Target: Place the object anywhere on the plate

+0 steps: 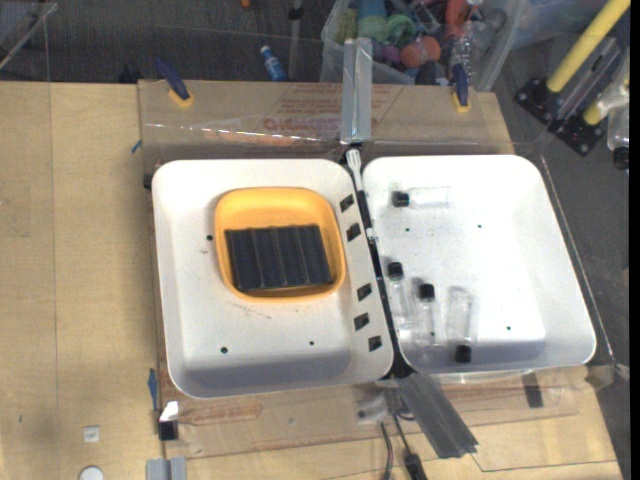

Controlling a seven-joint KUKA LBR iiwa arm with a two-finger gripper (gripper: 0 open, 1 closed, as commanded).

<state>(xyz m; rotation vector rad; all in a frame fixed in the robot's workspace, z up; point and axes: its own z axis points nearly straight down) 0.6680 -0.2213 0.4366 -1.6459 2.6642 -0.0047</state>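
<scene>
- Nearest me, a cluster of clear vials (440, 316) with black caps lies at 7 o'clock in the right bin (510, 248).
- At 9 o'clock from them, in the left bin (190, 348), I see the plate (275, 199), orange, just toward 12 o'clock of that bin's middle.
- The block (278, 258), dark and ribbed, lies flat on the plate, filling its 6 o'clock half.
- One more vial (422, 198) lies at 11 o'clock in the right bin.
- Beyond the desk (60, 268), at 12 o'clock, a tub (420, 13) holds coloured toys.
</scene>
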